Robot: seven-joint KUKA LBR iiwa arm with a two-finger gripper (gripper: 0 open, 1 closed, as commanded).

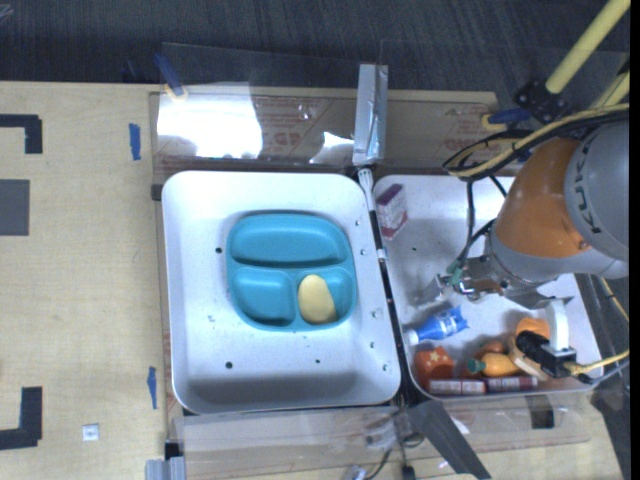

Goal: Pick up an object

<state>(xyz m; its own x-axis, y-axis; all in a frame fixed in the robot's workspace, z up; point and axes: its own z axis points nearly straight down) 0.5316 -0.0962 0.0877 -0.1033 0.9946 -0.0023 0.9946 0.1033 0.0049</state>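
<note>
My gripper (452, 284) hangs low over the middle of the right bin (425, 218), below the orange wrist band. Just beneath and left of it lies a blue and white tube (440, 325). A red round item (432, 362) sits at the bin's front left corner. Orange pieces (492, 360) lie along the front wall, with a red-labelled stick (470, 387) in front of them. A maroon and white carton (391, 209) stands at the back left of this bin. Nothing visible hangs from the gripper.
The left bin (190, 298) holds a blue divided tray (288, 240) with a yellow egg-shaped thing (316, 299) in its front right compartment. A white piece (559, 324) and another orange item (531, 325) lie at the right bin's front right, under the arm.
</note>
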